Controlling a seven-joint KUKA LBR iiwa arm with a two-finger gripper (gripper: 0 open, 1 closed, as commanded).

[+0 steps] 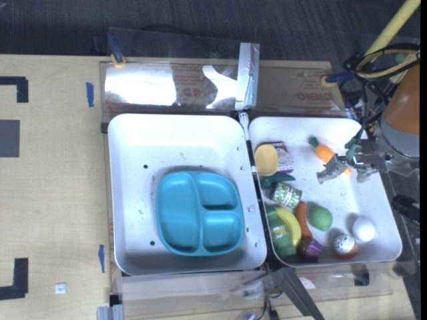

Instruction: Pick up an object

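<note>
Camera view: the pincer (337,167) hangs over the right bin (390,245), near its upper right side, its two fingers spread with nothing between them. Just up and to the left of the pincer lies a small orange carrot-like toy (323,153), very near the fingertips; whether they touch it I cannot tell. Farther left sits a yellow round toy (265,159) against a small packet (283,156). Below and left of the pincer are a green-labelled can (287,195), a banana (286,224) and a green lime (321,217). Below it rests a white ball (363,231). Well to the left, in the left bin (130,179), lies a blue divided tray (199,212).
</note>
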